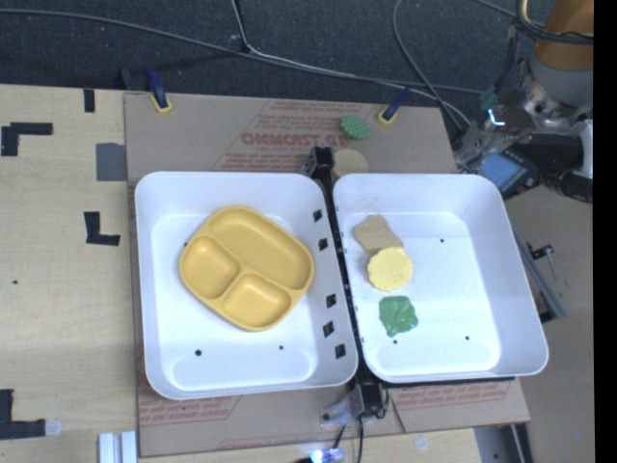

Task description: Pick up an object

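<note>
In the right bin [482, 287] lie three small toy food pieces close to its left wall: a tan piece [374, 231], a yellow round piece [389, 269] touching it, and a green leafy piece [397, 315] nearer the front. The gripper [490, 141] hangs outside the bin, above its far right corner, well away from all three pieces. The grey arm with the orange band [564, 17] rises behind it at the top right.
A yellow divided plate [248, 267] fills the middle of the left bin [164, 345]. Behind the bins, on the cardboard, sit a small green item [355, 125] and a tan round one [351, 159]. Cables run across the dark back area.
</note>
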`<action>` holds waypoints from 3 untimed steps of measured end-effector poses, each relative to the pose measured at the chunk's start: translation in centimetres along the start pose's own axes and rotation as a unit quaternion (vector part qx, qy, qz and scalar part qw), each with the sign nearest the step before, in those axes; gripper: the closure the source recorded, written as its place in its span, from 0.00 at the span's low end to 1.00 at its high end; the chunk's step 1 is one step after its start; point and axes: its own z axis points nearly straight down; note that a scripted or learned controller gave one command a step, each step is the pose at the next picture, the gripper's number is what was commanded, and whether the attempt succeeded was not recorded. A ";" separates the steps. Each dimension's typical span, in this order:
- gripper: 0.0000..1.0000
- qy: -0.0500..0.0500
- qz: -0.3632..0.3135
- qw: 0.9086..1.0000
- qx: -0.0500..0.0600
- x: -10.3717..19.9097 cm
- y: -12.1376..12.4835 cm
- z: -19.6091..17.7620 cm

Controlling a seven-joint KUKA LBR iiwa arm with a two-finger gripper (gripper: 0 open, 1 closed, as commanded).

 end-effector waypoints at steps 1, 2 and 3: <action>1.00 0.001 -0.001 1.000 0.003 4.9 -1.1 2.0; 1.00 0.001 -0.002 1.000 0.003 10.8 -1.8 2.4; 1.00 0.001 -0.002 1.000 0.004 16.0 -1.9 4.7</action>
